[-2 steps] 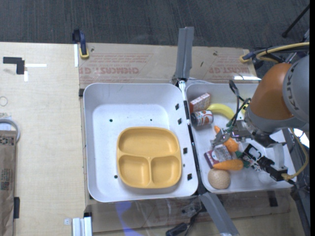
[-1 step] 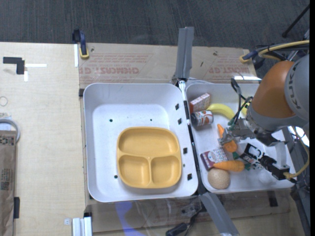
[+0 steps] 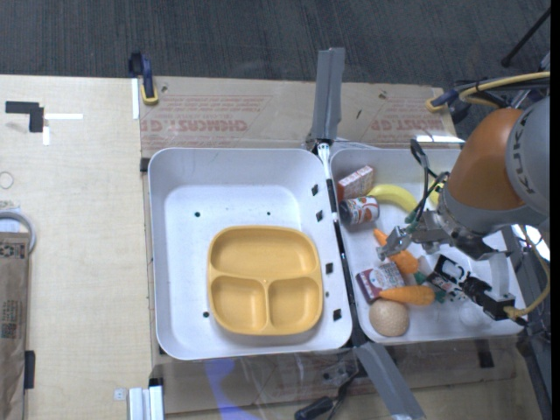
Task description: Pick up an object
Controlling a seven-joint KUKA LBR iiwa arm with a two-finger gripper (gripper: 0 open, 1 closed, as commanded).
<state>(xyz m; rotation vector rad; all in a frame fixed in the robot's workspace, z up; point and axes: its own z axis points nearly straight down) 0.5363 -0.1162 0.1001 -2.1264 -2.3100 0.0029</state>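
The grey two-finger gripper (image 3: 395,240) is hovering over an orange plastic carrot (image 3: 403,262) in the right white bin (image 3: 455,331) (finger spread: cannot tell).

- The gripper (image 3: 395,241) is shiny grey metal.
- The arm (image 3: 499,169) behind it is grey with a big orange band.
- The carrot (image 3: 408,295) just below the gripper is orange.
- The banana (image 3: 395,197) just above the gripper is yellow.
- The small can (image 3: 360,210) to the upper left of the gripper is white and red.
- The little box (image 3: 354,182) above that can is red-brown and white.
- The round ball (image 3: 389,318) below the gripper is tan.
- The divided plate (image 3: 264,280) far left of the gripper is plain yellow.
- Both bins (image 3: 166,234) are white.
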